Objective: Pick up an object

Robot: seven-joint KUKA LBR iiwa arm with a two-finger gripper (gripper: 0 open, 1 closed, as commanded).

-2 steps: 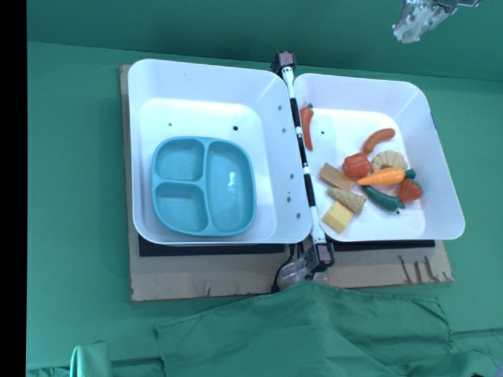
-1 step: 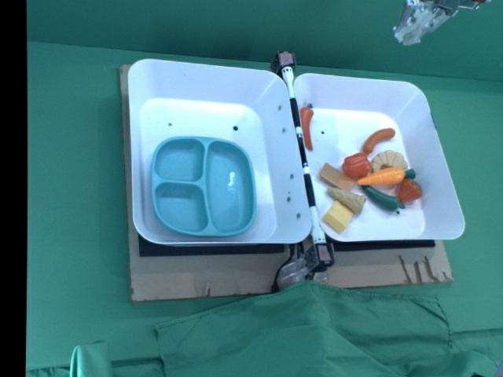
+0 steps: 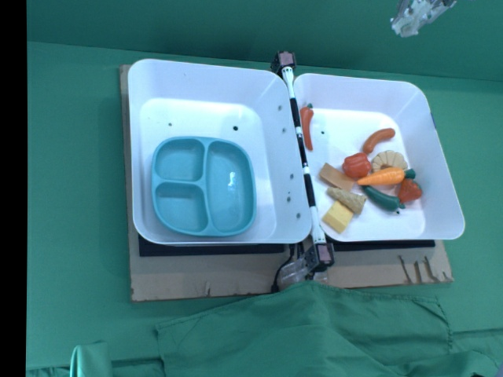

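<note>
- Hovering at the top right, the pincer (image 3: pixel 410 18) hangs above the table (image 3: pixel 78 171), beyond the right bin (image 3: pixel 440 203); I cannot tell its state.
- I see toy food in that bin: carrot (image 3: pixel 382 177), sausage (image 3: pixel 378 140), cheese block (image 3: pixel 339 217), red chili (image 3: pixel 307 126).
- The left bin (image 3: pixel 157 93) holds 1 blue divided plate (image 3: pixel 204 185).
</note>
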